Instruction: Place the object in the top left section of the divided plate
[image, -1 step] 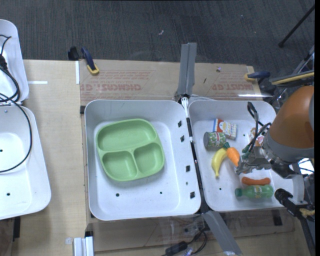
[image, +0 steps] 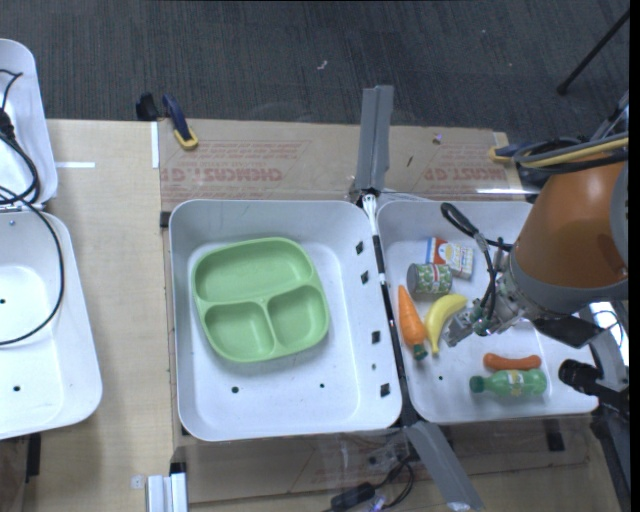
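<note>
**A:** In the camera view, your gripper (image: 462, 328) sits low in the right bin (image: 560, 405), its tip just beside the banana (image: 444, 315). Whether it has closed on anything I cannot tell; the wrist hides that.

**B:** So what is nearest to it?

**A:** The banana is touching or nearly touching it on the plate side, and the carrot (image: 411, 318) lies right beyond the banana. Behind those stand the can (image: 430, 279) and the small carton (image: 452, 257). On the gripper's near side lie the sausage (image: 511, 361) and the green bottle (image: 510, 383).

**B:** And the risk?

**A:** Crowding. You may find it pinches banana and carrot together, or nudges one and takes neither. A curved banana could also slip or swing on the lift.

**B:** The target?

**A:** The green plate (image: 262, 298) lies well away from the gripper in the left bin (image: 200, 400), past the divider between the bins. A low carry could clip that wall, and a loose release could land in the wrong section.
</note>
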